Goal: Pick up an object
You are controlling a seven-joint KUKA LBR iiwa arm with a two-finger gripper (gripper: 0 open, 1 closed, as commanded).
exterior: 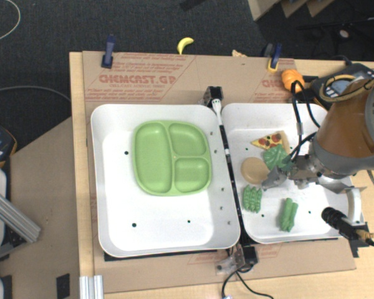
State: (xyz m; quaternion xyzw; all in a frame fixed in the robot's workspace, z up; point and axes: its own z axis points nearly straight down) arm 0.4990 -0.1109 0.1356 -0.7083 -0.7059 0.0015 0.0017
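Grey metal marks the gripper (278, 178), which sits low in the right bin (262, 232), reaching in from the arm (348, 132) with its orange band. Whether anything is caught in it cannot be told at this angle. Its tip lies just beside a leafy green toy (275, 157) and a round tan piece (254, 170), seeming to touch the edge of both.

Five small objects lie in that bin, counted outward from the tip: the leafy green toy, the tan round piece at its left, one pizza slice (268, 141) with red dots just above them toward the far wall, one bumpy green piece (252, 199) below the tan one near the bin's left wall, and one longer green vegetable (288, 214) nearer the front edge, apart from the bumpy one.

One green divided plate (172, 157) with three compartments lies flat in the left bin (112, 223), somewhat toward the far side. The two white bins stand side by side, walls touching, on a brown cardboard sheet (143, 80) printed in red.

Two blue clamps (108, 53) hold the far edge of the sheet, one at each end. One yellow banana-shaped toy (185, 43) rests at that edge between them, and one orange object (291, 78) lies beyond the right bin's far corner.
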